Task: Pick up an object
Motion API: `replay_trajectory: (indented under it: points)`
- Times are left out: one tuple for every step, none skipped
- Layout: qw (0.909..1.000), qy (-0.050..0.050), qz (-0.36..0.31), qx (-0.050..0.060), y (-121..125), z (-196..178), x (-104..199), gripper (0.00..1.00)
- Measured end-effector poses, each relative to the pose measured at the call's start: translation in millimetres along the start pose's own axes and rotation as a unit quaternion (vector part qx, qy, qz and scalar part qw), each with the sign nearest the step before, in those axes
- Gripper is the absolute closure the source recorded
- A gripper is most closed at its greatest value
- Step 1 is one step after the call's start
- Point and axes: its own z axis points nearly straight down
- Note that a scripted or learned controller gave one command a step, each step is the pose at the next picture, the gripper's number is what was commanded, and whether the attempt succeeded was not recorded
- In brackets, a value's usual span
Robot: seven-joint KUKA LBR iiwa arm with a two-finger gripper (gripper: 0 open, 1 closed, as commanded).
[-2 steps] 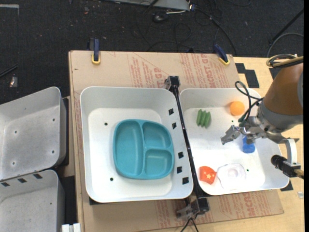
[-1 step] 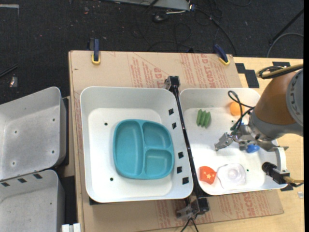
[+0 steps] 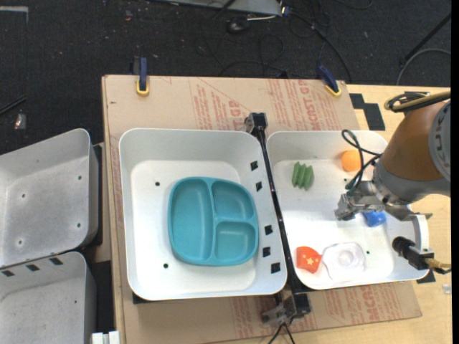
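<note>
Grey metal, the pincer (image 3: pixel 349 210) sits low in the right bin (image 3: pixel 315 147), just beside a small blue object (image 3: pixel 374 218); whether it is released or clenched cannot be told, and nothing shows between it, so the pick looks not yet done. Around lie an orange ball (image 3: pixel 351 161), a green piece (image 3: pixel 303 175), a red piece (image 3: pixel 308 259) and a clear lid (image 3: pixel 345 257). Leftward, a teal divided plate (image 3: pixel 213 221) fills the left bin (image 3: pixel 143 156), on a cardboard-topped bench (image 3: pixel 201 99) over dark floor.

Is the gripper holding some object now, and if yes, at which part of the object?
It cannot be told. The gripper sits low in the right bin, right beside a small blue object, but no object is visible between its fingers.
</note>
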Motion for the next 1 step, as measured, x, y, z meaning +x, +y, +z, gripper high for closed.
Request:
replay_trajectory:
  points:
    - [1.0000,-0.001,-0.002,-0.002,0.6,-63.5,-1.9,1.00]
